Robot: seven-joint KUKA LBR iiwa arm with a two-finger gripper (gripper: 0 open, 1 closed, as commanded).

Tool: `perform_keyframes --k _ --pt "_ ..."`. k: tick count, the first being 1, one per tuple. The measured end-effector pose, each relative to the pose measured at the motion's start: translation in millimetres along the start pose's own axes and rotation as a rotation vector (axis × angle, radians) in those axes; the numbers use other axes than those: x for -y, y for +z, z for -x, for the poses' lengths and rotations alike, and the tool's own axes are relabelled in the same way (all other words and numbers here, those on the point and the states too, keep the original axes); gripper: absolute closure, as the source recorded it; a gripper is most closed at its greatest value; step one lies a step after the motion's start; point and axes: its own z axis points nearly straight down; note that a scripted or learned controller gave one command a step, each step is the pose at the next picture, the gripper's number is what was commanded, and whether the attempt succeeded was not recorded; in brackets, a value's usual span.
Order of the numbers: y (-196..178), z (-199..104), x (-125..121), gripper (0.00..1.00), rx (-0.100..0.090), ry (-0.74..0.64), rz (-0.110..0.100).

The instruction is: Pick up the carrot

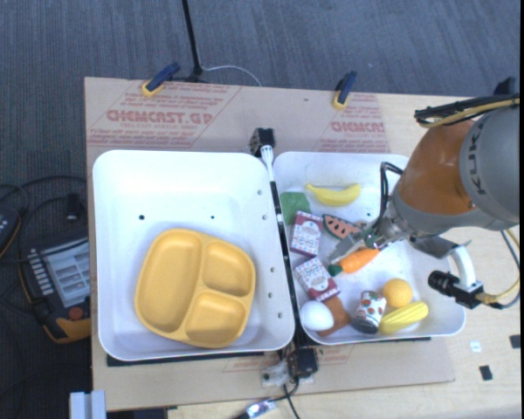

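The carrot (361, 260), orange with a green stub at its left end, lies tilted in the middle of the right bin (437, 326). My gripper (360, 244) reaches in from the right and sits low over the carrot, touching or nearly touching its upper side. The grey and orange arm (445, 182) covers the bin's right rear part.
Crowded around the carrot are a watermelon slice (339, 227), two red-and-white cartons (306, 234) (315, 278), a banana (334, 194), an orange (397, 292), a yellow corn cob (404, 316) and a white egg (315, 315). The left bin (157, 182) holds a yellow divided plate (195, 286).
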Motion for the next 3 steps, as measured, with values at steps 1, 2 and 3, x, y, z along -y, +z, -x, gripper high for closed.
perform_keyframes --k 1,2,3 --pt "-9.5 2.1 -1.6 1.00 0.004 0.002 0.004" --pt "-16.7 2.0 -2.0 1.00 0.004 0.004 0.004" --pt "-100.4 -55.5 -36.7 1.00 -0.030 0.005 -0.025"
